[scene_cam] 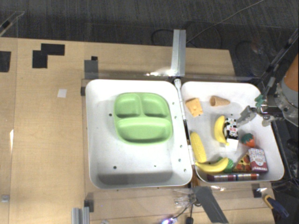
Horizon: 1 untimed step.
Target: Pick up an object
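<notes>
The right bin [243,88] holds several toy foods: a cheese wedge [194,107], a cone [218,101], a small banana [219,129], a black-and-white item [231,129], a corn cob [198,146], a second banana [217,165], a red-and-green fruit [248,139] and a red box [257,160]. My gripper [257,117] hangs over the right side of this bin, above and right of the black-and-white item. Its fingers [246,114] stand open with nothing between them.
A green divided plate [141,116] lies in the left bin [100,139]. A metal post [179,50] stands behind the wall between the bins. A dark marker [232,176] lies along the right bin's front wall.
</notes>
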Tool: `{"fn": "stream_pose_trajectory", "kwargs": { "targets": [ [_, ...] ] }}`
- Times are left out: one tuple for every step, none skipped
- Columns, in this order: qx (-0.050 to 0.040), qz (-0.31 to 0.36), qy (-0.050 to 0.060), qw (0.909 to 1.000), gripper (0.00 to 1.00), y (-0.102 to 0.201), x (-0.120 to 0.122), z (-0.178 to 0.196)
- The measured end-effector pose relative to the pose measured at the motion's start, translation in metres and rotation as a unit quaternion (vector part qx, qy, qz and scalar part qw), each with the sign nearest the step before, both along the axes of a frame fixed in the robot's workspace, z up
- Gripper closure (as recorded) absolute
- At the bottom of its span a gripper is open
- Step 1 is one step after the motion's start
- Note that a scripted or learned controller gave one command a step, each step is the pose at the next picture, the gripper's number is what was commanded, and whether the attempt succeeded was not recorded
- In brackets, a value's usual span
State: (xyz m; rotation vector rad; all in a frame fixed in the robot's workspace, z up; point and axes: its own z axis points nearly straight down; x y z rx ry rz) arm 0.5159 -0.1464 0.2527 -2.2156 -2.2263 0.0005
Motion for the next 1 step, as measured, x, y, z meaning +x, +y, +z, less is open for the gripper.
{"fn": "stream_pose_trajectory", "kwargs": {
  "targets": [
    [0.0, 0.0, 0.0, 1.0, 0.0, 0.0, 0.0, 0.0]
  ]
}}
